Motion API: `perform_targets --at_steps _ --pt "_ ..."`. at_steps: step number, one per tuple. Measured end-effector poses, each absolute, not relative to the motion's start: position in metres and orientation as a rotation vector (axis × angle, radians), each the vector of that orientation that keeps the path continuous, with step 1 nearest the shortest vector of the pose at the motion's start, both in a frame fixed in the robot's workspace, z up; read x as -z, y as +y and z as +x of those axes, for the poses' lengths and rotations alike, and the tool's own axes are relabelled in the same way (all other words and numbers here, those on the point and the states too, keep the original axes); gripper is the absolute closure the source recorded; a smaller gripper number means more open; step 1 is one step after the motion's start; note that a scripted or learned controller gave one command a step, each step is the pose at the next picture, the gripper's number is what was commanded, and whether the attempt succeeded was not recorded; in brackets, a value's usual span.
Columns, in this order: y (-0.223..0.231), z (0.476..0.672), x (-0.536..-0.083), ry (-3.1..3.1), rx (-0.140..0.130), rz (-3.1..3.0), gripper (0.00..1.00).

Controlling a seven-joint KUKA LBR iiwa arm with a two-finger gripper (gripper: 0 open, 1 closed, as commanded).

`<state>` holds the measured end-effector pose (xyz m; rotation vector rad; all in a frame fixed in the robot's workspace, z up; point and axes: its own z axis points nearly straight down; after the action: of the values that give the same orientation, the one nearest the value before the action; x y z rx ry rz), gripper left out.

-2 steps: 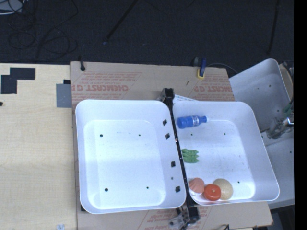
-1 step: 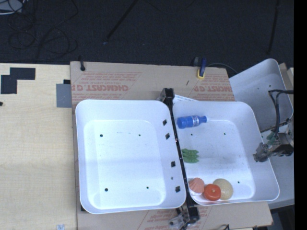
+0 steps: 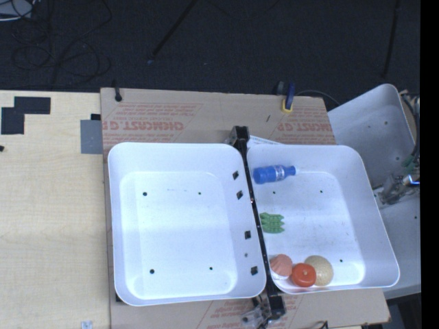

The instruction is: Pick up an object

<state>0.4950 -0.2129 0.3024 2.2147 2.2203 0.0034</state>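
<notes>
Objects are all sitting in my right bin [image 3: 357,184]: a blue bottle [image 3: 274,174] lying on its side near the far left wall, a green piece [image 3: 271,223] by the divider, and a pink item [image 3: 280,264], a red one [image 3: 303,275] and a tan one [image 3: 319,269] clustering at the near edge. The left bin [image 3: 137,163] is sitting beside it on the tabletop [image 3: 48,218]. I cannot tell my end effector's state.

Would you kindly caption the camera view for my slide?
Right bin holds a blue bottle, green toy and three round items near its front edge; left bin alongside.
</notes>
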Motion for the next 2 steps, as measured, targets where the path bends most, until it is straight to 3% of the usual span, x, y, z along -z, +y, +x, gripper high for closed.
perform_targets --at_steps 1,2 --pt "-0.213 0.473 -0.207 2.229 0.007 2.230 1.00" --pt "-0.214 0.496 -0.298 2.219 -0.004 2.214 1.00"
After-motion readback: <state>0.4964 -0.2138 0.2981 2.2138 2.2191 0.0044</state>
